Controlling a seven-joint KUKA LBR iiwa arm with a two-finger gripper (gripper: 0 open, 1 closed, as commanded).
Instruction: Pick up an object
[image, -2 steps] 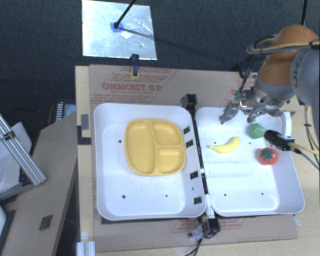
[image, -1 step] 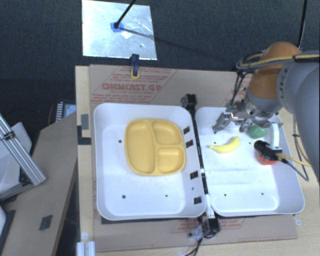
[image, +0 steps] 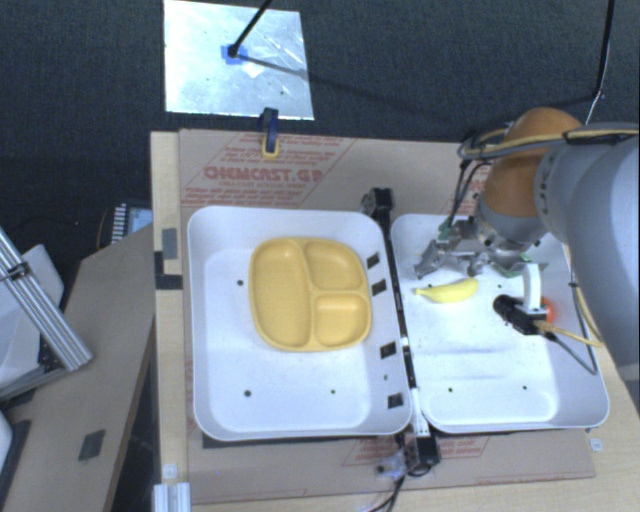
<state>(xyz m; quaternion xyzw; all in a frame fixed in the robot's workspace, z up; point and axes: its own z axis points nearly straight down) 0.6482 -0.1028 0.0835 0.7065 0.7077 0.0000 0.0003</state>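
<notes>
Hanging low over the far part of the right bin (image: 500, 400), the gripper (image: 452, 256) shows its metal fingers (image: 430, 262) spread apart, with nothing between them. The fingers point down and toward the left of the camera view, and their tips sit just above the white floor of the bin. A banana (image: 449, 291) lies just in front of them on the bin floor, its length running left to right with a slight upward curve; whether the fingertips touch it cannot be told. Behind the fingers the wrist carries an orange band (image: 530, 160), and the thick grey arm (image: 595, 200) fills the upper right of the view. A small black part (image: 515, 312) with a white bracket hangs beside the wrist, near the right end of the banana, and a thin yellow cable runs off from it.

In the left bin (image: 290, 410) a yellow plate with three compartments (image: 308, 293) lies flat, well apart from the banana. Both bins rest on a brown cardboard sheet (image: 265, 165) with red printing.
</notes>
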